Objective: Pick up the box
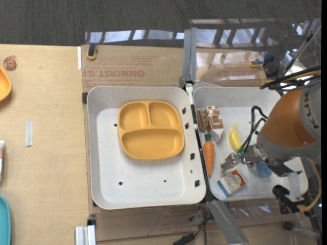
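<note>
The arm [288, 124] covers the right bin's [225, 93] far side, hiding the tool.

**Arm over the right bin, plate in the left**

The left bin [102, 152] holds a yellow divided plate [151, 129]. In the right bin [225, 93] a brown and white box [212, 119] lies near the dividing wall, and a carrot [208, 156] lies just below it. A banana [234, 138] is to their right. A small colourful box [232, 181] lies near the front edge. The hand [232, 161] hangs between the banana and this small box.
</note>
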Controlling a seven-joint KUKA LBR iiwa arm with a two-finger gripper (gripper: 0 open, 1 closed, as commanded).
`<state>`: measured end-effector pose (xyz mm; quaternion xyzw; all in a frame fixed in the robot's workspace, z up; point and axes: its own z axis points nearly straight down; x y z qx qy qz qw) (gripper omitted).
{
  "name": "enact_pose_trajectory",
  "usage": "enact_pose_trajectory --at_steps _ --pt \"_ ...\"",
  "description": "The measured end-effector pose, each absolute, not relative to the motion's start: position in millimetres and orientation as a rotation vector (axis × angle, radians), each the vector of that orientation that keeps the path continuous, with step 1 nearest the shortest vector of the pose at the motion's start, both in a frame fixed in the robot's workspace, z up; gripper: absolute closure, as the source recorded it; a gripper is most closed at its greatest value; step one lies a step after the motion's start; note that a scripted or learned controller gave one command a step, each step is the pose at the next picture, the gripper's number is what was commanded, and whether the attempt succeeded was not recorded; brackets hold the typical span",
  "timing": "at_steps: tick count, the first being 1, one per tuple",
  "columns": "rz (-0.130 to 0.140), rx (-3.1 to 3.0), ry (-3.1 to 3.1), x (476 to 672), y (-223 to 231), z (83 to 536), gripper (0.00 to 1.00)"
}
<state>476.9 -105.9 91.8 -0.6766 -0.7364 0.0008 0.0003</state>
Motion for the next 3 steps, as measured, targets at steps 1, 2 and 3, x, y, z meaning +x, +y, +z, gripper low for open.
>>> enact_pose_trajectory --at_steps 1,2,3 --pt "0.0 -2.325 -2.113 477.4 -95.5 92.3 0.0" --pt "0.004 -2.08 -2.35 476.3 -96.8 90.6 0.0" --pt "0.001 -2.25 -2.192 476.8 -97.4 91.5 0.0"
